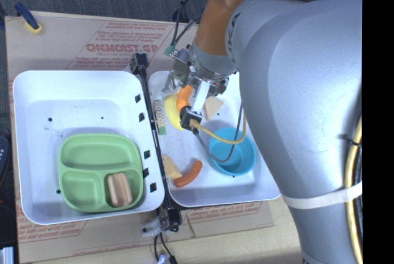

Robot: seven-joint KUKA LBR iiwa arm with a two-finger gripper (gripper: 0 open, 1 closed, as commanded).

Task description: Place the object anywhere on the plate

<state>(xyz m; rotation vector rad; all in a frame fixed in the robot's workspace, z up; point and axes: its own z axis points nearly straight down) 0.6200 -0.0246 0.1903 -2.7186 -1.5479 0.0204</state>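
End effector, seen from the overhead camera, hangs low in the right bin near its 11 o'clock corner, directly over an orange piece lying against a yellow piece. Whether it is wide, narrow or gripping I cannot tell. I judge this the pick-up step, the orange piece being the likely object. The green plate sits at 6 o'clock in the left bin, with a brown loaf in its 5 o'clock compartment. The next move calls for a firm hold, a lift, then a carry toward 8 o'clock onto a bare compartment.
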